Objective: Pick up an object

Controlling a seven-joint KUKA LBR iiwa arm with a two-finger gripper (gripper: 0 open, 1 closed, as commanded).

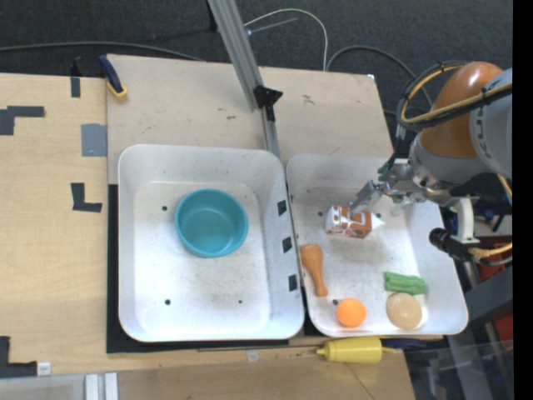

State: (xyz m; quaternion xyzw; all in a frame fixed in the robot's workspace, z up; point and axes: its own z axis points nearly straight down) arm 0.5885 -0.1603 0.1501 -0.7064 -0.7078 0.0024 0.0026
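Note:
The right bin (433, 240) holds a small white and brown carton (348, 222), a tan drumstick (314, 268), an orange ball (351, 312), a green piece (405, 283) and a beige round thing (404, 310). My gripper (376, 207) hangs open over the upper middle of this bin. Its left finger tip is just above and right of the carton. Nothing sits between the fingers.
A teal bowl (211, 222) sits in the left bin (141, 298). A yellow bottle (354, 350) lies on the bench in front of the right bin. A slanted metal pole (241, 48) comes down to where the bins meet at the back.

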